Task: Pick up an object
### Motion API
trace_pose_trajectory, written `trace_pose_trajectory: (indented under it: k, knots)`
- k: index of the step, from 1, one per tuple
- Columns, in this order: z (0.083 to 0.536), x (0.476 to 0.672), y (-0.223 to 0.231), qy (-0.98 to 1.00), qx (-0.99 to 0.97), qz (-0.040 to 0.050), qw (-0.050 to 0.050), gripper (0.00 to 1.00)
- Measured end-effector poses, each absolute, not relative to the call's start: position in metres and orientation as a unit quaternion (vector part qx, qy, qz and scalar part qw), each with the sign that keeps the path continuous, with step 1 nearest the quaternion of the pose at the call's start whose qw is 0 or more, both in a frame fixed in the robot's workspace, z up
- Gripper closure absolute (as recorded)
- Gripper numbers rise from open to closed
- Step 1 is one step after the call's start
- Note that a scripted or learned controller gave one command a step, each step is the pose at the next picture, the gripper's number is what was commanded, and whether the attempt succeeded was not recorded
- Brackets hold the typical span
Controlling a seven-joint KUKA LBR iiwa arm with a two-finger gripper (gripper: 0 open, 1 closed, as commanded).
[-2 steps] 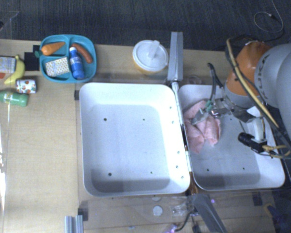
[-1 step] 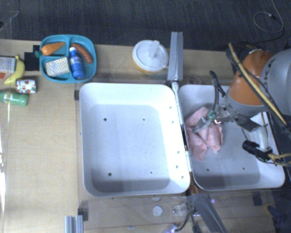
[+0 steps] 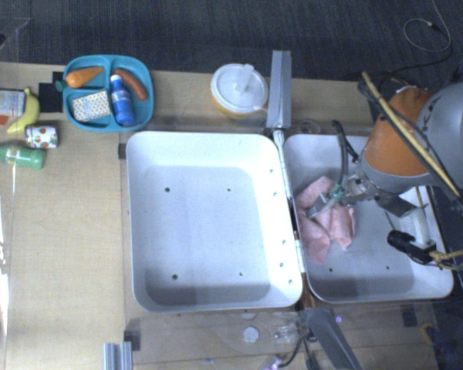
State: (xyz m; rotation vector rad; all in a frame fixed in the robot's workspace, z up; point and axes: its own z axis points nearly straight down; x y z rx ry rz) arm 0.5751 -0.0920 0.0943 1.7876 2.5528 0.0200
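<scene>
Pink cloth (image 3: pixel 326 220) lies crumpled in the right bin (image 3: pixel 386 280), near the divider it shares with the left bin (image 3: pixel 208 230). From the camera view, my claw (image 3: pixel 338 195) sits at the cloth's upper edge, the bulk lying below-left of it, long axis running downward. I cannot tell the claw's state. One cloth, two bins.

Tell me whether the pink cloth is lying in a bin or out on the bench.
In a bin: the pink cloth lies crumpled on the floor of the right bin, the pincer at its upper edge.
</scene>
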Motion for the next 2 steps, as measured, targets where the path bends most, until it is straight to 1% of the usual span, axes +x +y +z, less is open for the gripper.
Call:
trace_pose_trajectory:
  k: [1,2]
  knots:
    - [0.094,0.547,-0.093,0.827,0.562,0.0066,0.012,0.0]
    - [0.094,0.531,-0.096,0.807,0.59,0.0079,0.012,0.0]
